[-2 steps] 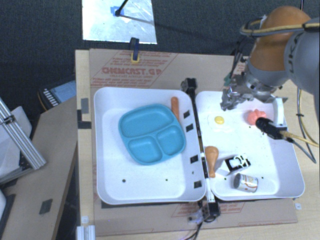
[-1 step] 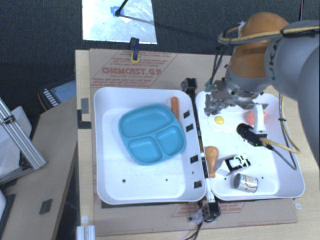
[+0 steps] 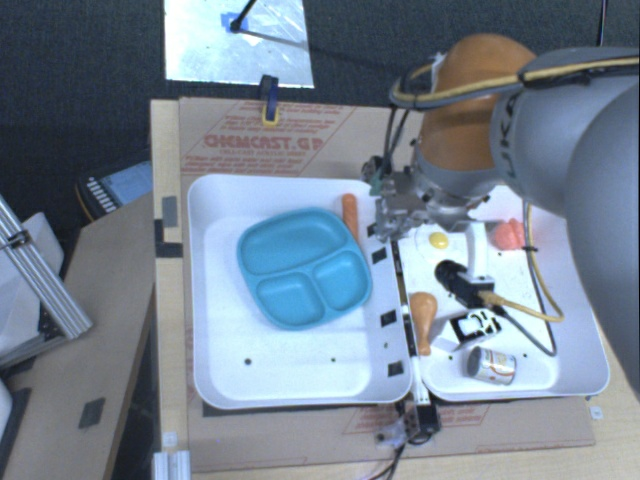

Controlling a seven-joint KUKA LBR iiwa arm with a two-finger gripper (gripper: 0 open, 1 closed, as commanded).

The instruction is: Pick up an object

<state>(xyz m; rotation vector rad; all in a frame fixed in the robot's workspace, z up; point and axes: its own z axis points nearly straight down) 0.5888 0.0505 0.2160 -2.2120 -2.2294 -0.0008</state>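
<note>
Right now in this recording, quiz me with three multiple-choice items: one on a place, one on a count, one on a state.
1. Where is the blue tray?
A. left bin
B. right bin
C. on the cardboard outside both bins

2. How many compartments does the tray have?
A. two
B. three
C. five

3. How is the metal can placed?
A. upright
B. lying on its side
C. stacked on the tray

Answers:
1 A: it rests inside the left bin, apart from the small orange carrot near the divider.
2 B: one large section and two smaller ones.
3 B: it lies sideways at the right bin's front.
</note>
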